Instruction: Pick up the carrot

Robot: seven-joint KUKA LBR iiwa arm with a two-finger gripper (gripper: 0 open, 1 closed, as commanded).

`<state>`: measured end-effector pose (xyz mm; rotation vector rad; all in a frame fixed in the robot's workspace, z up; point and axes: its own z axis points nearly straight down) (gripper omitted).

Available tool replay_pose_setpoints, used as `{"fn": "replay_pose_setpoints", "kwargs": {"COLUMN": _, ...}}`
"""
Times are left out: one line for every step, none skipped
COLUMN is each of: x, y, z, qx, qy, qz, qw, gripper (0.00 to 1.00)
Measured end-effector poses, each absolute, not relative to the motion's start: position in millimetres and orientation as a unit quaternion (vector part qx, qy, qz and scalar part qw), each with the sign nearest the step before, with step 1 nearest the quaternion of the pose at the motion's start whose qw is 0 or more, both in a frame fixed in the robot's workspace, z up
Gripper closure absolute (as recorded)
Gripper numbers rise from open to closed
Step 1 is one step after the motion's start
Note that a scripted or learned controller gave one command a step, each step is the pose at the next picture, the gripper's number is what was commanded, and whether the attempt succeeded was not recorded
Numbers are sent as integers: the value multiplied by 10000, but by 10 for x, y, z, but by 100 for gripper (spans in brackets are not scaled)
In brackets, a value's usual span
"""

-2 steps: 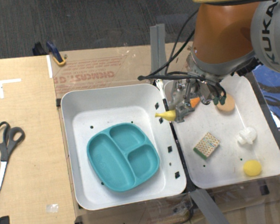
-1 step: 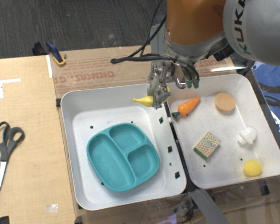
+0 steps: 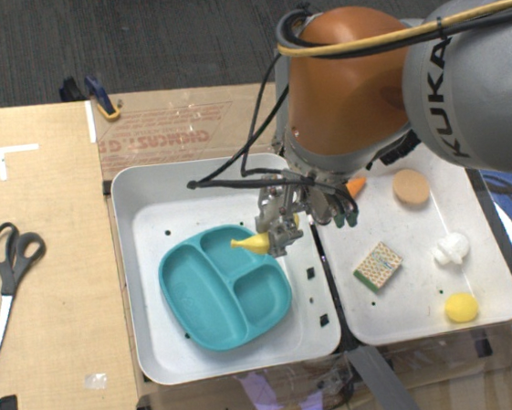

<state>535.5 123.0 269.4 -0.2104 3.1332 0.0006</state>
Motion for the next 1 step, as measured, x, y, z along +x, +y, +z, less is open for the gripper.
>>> {"fn": "replay_pose_setpoints", "kwargs": {"x": 4926, "y": 1148, "z": 2719, "qx": -269, "qy": 9996, "qz": 0, "qw": 4, "gripper": 100}}
